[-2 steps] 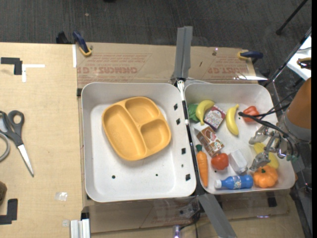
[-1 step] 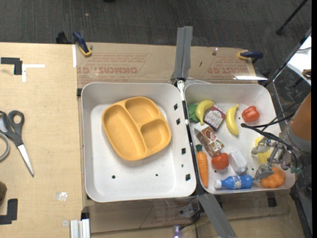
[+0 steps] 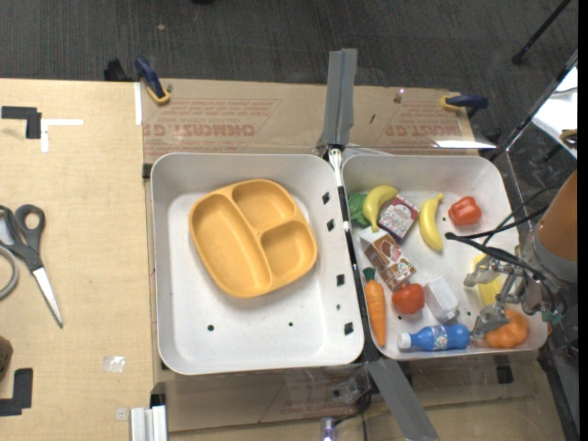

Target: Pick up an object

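The right bin (image 3: 491,168) holds several toy foods. Among them are a yellow banana (image 3: 430,223), a red pepper (image 3: 465,211), a dark red packet (image 3: 397,218), a brown carton (image 3: 390,260), a carrot (image 3: 376,310), a red tomato (image 3: 408,298), a blue bottle (image 3: 435,339) and an orange fruit (image 3: 509,332). My gripper (image 3: 480,299) hangs low at the bin's right side. It is open, with its fingers spread around a small yellow piece (image 3: 491,288), just above the orange fruit. The orange-banded wrist (image 3: 559,232) is at the right edge.
A yellow divided plate (image 3: 253,237) lies in the left bin (image 3: 184,338). Scissors (image 3: 35,255) rest on the wooden bench at the far left. Black cables (image 3: 487,237) cross the right bin near the gripper. Blue clamps (image 3: 152,81) hold the cardboard behind the bins.
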### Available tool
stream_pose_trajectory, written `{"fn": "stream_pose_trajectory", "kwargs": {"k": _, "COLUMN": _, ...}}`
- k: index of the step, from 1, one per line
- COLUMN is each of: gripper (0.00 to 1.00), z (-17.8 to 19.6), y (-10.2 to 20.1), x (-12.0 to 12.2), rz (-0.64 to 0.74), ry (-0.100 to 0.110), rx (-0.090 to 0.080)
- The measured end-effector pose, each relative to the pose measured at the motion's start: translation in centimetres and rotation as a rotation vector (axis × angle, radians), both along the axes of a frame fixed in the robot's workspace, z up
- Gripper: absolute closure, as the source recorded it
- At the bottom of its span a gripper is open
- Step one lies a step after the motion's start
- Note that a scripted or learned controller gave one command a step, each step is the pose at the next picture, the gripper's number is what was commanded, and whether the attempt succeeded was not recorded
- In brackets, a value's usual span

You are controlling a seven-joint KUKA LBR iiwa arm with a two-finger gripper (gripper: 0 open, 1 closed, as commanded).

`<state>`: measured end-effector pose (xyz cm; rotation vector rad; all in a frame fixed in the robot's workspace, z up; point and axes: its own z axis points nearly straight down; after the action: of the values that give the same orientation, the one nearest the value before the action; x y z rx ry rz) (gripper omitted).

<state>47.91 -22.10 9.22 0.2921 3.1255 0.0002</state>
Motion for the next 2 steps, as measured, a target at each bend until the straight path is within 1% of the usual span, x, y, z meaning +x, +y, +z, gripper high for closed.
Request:
{"fn": "stream_pose_trajectory", "kwargs": {"k": 1, "gripper": 0.0, "z": 0.0, "y": 0.0, "x": 0.0, "rz": 0.132, "ry": -0.001, "rx": 0.0}}
{"fn": "stream_pose_trajectory", "kwargs": {"k": 2, "gripper": 0.0, "z": 0.0, "y": 5.2, "x": 3.8, "rz": 0.07, "ry": -0.001, "rx": 0.0}}
